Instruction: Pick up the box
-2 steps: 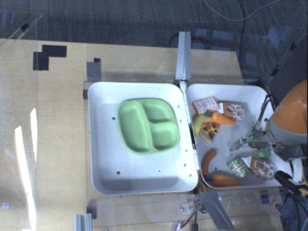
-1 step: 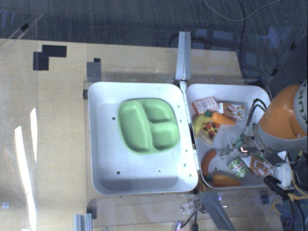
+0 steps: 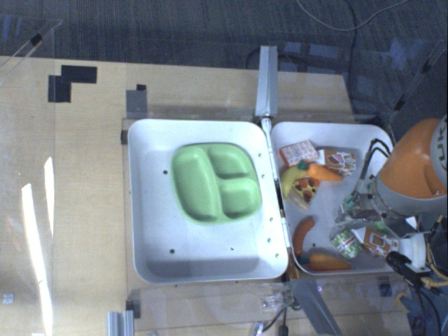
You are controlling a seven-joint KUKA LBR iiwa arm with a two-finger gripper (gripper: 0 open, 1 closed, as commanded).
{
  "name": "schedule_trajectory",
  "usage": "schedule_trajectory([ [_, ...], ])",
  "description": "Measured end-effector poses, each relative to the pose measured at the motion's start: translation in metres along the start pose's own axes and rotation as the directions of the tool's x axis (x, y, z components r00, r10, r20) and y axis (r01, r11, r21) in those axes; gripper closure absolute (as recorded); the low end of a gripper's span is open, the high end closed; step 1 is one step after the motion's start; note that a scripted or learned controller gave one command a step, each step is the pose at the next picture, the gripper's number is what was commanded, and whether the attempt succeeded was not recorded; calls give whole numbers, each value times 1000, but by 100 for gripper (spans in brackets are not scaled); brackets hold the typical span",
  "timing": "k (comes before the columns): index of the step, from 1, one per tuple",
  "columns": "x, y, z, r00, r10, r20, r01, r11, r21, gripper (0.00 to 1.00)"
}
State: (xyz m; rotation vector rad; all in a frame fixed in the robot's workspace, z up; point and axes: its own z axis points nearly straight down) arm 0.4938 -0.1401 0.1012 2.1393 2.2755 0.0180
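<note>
A small pink-and-white box lies flat near the far left corner of the right bin. A second small printed box lies just right of it, and a third rests by the bin's near right side. My gripper hangs low over the right half of this bin, under the orange-banded wrist. It is between the far boxes and the near one, close above a green-and-white packet. The arm hides the bin's right edge.
The right bin also holds a toy carrot, a banana, a colourful wedge, a brown sausage and an orange piece. The left bin holds a green divided plate.
</note>
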Motion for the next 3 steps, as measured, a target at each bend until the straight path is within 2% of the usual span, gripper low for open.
schedule_trajectory([
  [1,0,0,0,1000,1,0,-1,1000,0,0],
  [2,-4,-3,12,1000,-16,-4,16,1000,8,0],
  [3,-3,0,0,1000,-20,-2,20,1000,0,100],
])
